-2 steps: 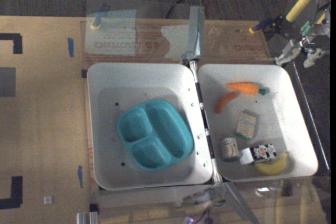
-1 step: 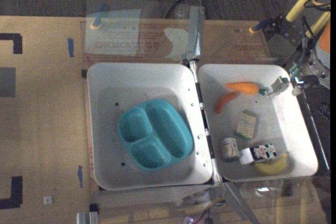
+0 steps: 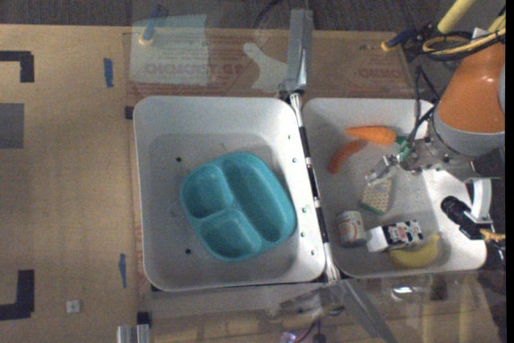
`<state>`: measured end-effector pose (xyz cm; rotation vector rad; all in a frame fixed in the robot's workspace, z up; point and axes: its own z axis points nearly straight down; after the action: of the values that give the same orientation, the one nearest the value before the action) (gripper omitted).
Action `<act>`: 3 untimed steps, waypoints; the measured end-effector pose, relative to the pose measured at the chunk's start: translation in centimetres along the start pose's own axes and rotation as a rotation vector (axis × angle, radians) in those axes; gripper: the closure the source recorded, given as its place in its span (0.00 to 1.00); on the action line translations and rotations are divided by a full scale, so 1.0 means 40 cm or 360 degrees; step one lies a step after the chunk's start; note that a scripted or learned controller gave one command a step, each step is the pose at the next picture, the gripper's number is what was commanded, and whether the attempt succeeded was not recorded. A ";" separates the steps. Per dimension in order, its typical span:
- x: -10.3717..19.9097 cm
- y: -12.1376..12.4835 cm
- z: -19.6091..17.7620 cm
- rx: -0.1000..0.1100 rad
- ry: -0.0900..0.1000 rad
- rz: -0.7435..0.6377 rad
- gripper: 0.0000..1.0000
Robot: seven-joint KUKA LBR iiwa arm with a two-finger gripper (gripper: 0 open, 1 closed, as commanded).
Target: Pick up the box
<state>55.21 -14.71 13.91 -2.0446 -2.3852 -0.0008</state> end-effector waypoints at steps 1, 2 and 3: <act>0.011 -0.107 0.126 -0.0014 -0.0004 -0.0193 0.00; 0.018 -0.128 0.098 -0.0002 0.0000 -0.0524 0.00; 0.011 0.039 0.098 -0.0005 -0.0002 -0.0560 0.00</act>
<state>56.69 -14.03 10.00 -1.5967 -2.7090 -0.0028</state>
